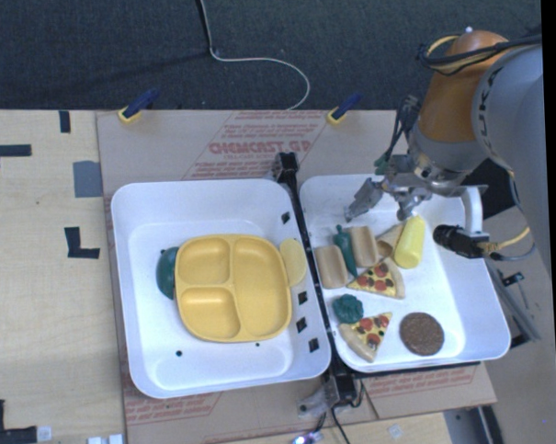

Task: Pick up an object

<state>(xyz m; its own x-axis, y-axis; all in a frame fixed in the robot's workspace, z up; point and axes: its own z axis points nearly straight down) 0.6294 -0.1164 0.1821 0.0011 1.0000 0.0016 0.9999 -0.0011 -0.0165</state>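
Observation:
My gripper (386, 203) hangs over the far part of the right bin (475, 300), its two fingers spread open with nothing between them. Just in front of it lie a yellow bottle-like toy (409, 242), a tan bread piece (363, 243) and a green vegetable toy (343, 244). Nearer the front are a second bread piece (329, 266), a pizza slice (380, 279), a dark green broccoli toy (347, 307), another pizza slice (366, 334) and a brown round patty (421, 333).
The left bin (204, 206) holds a yellow divided plate (233, 286) with a teal object (166, 272) half under its left edge and a pale yellow piece (293, 260) at its right. A black divider (303, 261) separates the bins. The arm (465, 89) looms at the right.

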